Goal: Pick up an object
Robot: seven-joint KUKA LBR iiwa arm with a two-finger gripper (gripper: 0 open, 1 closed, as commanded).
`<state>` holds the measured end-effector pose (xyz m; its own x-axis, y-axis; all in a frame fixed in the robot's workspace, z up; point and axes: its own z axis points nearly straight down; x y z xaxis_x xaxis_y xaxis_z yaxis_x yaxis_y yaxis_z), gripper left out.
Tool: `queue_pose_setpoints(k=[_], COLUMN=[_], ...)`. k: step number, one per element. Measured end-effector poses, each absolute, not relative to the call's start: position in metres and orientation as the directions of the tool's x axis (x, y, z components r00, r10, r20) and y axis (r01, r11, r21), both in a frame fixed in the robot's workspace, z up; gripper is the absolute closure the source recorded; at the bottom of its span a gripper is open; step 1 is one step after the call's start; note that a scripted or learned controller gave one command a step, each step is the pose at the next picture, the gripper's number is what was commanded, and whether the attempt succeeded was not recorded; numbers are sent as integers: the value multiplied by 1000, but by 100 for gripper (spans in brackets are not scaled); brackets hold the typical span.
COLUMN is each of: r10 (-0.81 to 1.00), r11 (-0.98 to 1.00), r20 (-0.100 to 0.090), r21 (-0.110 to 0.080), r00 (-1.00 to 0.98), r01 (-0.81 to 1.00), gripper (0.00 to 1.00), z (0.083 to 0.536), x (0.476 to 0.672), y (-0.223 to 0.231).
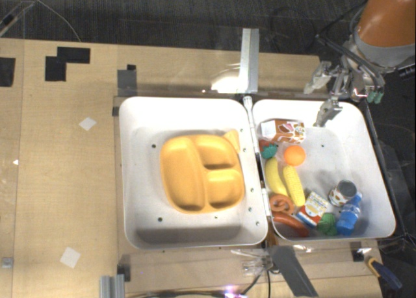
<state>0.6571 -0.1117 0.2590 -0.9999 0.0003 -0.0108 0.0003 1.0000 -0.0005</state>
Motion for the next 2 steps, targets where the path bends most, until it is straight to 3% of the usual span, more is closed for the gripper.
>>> queue_pose_setpoints(k=[1, 2], r10=[333, -197], r11=[943, 980], r20=[-3, -22], r21=[2, -6], r00=[-943, -980], r01=[333, -197], gripper=[0, 0], z=[138, 93], x=[657, 656], y=[-97, -115])
